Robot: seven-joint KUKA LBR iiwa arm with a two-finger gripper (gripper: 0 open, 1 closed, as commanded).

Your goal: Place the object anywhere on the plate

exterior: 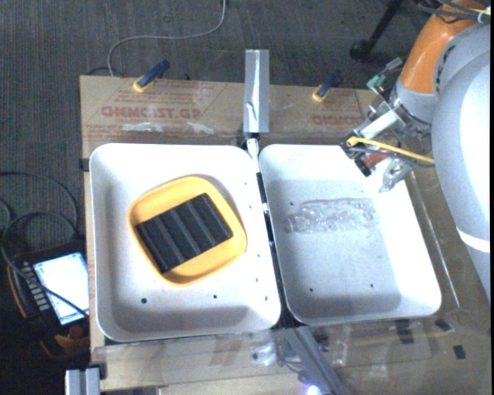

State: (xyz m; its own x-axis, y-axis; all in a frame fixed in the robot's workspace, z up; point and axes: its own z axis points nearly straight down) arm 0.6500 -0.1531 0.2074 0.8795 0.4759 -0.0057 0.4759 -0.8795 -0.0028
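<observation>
Dark grey carpet floor [49, 23] — thin white cable [169, 36], black chair base [387, 15] — brown board surface [173, 109] with blue-handled clamps [151, 76].

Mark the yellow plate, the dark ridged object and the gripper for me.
yellow plate [230, 249], camera view, on its bare right rim.
dark ridged object [184, 231], camera view, on the middle of its ribbed top.
gripper [377, 169], camera view, at its tip over the right bin's far corner.
</observation>
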